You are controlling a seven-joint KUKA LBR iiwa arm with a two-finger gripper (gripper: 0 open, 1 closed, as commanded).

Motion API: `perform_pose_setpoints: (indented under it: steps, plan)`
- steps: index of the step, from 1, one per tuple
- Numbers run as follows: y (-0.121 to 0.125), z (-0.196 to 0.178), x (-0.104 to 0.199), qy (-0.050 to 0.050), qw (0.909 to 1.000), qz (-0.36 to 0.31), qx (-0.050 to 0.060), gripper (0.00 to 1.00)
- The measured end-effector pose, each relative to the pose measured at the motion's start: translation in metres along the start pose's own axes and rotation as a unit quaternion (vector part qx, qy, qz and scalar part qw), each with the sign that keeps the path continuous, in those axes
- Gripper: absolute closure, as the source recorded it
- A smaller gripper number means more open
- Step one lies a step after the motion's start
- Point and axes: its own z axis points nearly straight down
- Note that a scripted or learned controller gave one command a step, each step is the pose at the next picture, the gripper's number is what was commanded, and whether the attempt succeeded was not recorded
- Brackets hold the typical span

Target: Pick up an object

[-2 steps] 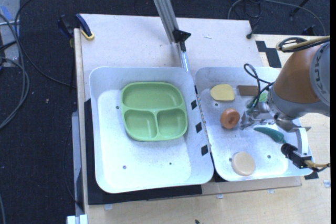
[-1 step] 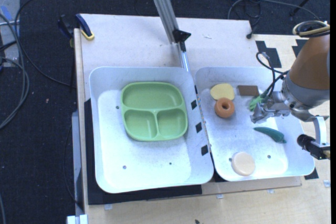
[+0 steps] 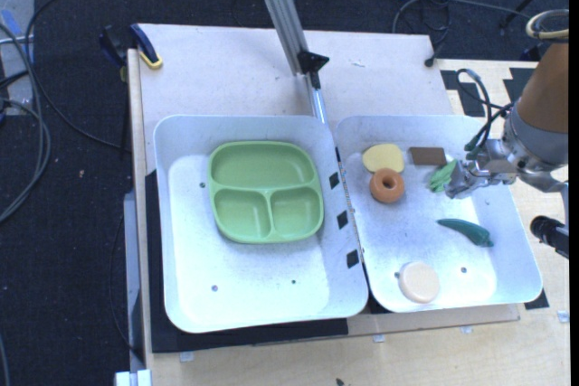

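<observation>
with the hand (image 3: 460,181) right beside the green object (image 3: 441,177), grip state i cannot tell, it should straddle that piece squarely before lifting.

Grey arm (image 3: 534,140) (orange band, black cables)

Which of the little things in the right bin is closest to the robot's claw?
The light green piece, right beside the gripper. The brown block, orange ring and teal piece lie farther off.
</observation>
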Motion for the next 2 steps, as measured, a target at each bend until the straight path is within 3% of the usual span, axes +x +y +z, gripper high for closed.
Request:
perform_pose_setpoints:
  steps: [2]
  plan:
    - [-0.017, 0.010, 0.116, 0.002, 1.0000, -0.002, 0.004, 1.00]
